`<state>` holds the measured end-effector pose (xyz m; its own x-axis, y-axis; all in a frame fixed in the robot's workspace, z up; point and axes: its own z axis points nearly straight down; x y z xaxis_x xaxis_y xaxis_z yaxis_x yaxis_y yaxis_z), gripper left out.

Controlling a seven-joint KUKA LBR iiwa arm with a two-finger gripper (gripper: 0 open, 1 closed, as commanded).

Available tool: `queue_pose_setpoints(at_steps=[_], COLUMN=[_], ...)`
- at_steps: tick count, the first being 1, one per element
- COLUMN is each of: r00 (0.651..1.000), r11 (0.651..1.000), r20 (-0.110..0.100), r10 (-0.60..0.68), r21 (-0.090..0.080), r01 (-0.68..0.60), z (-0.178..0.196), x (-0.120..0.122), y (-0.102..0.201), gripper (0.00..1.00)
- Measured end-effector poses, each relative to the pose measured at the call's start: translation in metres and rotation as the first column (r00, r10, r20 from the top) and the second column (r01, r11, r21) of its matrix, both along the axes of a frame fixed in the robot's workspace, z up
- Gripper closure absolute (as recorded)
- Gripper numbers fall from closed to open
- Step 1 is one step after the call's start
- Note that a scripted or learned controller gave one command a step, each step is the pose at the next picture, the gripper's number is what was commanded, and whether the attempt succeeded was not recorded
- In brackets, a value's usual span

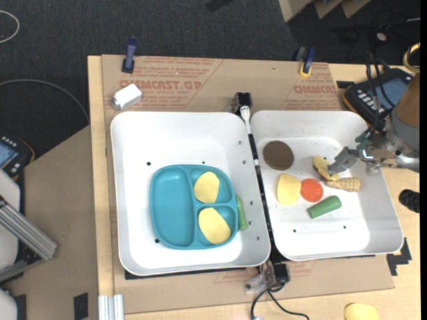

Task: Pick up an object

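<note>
The right bin point(373, 235) holds a brown disc point(278, 155), a pale yellow wedge point(289, 189), a red ball point(311, 190), a green cylinder point(324, 207), a small yellow-and-brown piece point(323, 168) and a tan waffle-patterned cone point(347, 184). My gripper point(341, 164) reaches in from the right and hangs low over the bin's right half. Its tip is right at the yellow-and-brown piece, just above the cone. Whether it touches either one is not visible.
In the left bin point(130, 179) a teal divided plate point(170, 205) carries two yellow pieces point(207, 187), with a green sliver point(241, 213) at its right rim. A white block point(127, 97) and two blue clamps point(129, 55) sit on the board behind the bins.
</note>
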<state>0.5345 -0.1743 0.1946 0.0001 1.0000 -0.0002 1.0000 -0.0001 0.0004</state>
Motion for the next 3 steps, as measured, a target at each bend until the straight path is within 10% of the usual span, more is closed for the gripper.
queue_pose_setpoints(at_steps=[1, 2, 3], r00=[1.000, 1.000, 1.000], r11=[1.000, 1.000, 1.000], r20=[-0.006, -0.003, 0.004], r10=[0.003, -0.003, 0.002], r21=[0.003, 0.002, -0.001], r01=[-0.003, 0.003, -0.002], z=[-0.116, -0.110, -0.109], x=[0.049, 0.028, 0.065], y=[0.011, -0.020, -0.021], gripper=[0.00, 0.00, 0.00])
